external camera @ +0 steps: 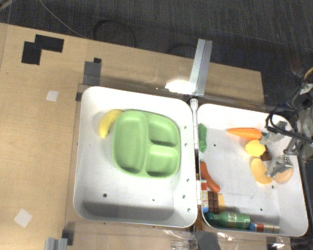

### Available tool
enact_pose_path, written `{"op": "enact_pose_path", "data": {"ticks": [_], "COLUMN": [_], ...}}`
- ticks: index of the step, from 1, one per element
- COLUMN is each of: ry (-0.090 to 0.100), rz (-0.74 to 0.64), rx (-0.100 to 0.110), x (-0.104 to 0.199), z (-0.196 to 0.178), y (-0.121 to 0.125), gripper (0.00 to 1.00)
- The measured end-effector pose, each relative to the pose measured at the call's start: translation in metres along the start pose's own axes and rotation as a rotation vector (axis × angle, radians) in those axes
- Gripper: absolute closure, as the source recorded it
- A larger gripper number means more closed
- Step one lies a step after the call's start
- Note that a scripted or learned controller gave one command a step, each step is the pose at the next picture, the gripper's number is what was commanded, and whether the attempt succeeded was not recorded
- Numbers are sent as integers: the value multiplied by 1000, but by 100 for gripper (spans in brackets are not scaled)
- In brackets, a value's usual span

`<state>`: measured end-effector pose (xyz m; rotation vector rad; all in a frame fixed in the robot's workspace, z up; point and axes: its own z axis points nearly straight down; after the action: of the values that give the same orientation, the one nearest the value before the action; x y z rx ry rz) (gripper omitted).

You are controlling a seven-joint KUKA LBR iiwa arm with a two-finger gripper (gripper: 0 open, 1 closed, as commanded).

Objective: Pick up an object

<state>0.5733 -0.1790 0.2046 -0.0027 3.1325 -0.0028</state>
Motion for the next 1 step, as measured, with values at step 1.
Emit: {"op": "enact_pose_path", "data": {"ticks": [1], "ry": [-2], "rz": [-118], "rx": [0], "x": [4], "z": [107], "y": [8], "gripper": [0]}}
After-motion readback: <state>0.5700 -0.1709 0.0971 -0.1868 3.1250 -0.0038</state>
